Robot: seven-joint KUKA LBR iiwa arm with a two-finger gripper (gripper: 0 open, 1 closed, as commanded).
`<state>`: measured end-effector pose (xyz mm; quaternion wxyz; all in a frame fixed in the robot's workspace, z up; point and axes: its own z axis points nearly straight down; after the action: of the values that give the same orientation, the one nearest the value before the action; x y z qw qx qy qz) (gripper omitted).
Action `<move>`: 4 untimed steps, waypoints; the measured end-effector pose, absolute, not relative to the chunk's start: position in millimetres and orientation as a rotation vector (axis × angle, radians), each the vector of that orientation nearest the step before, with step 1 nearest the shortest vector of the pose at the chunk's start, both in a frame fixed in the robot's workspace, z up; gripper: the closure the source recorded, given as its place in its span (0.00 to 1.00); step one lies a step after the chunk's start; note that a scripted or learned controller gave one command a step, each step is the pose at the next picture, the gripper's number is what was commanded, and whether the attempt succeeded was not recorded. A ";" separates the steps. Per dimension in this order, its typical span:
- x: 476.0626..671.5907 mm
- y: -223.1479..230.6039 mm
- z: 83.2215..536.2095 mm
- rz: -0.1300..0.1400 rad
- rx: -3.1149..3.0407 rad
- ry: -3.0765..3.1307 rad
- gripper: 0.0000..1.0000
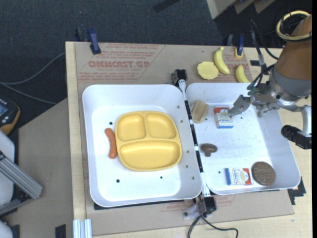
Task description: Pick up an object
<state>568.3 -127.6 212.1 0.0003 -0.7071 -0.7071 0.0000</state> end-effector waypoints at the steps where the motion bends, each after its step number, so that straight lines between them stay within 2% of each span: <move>1: 644.8 -112.4 81.0 -0.005 -2.221 -2.230 0.00; 2: 667.8 -107.8 85.0 -0.004 -2.222 -2.226 0.00; 3: 659.5 -111.1 85.0 0.002 -2.221 -2.220 0.00; 4: 660.6 -110.6 96.1 -0.001 -2.222 -2.224 1.00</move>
<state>660.6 -110.6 96.1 -0.0010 -0.7067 -0.7075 -0.0004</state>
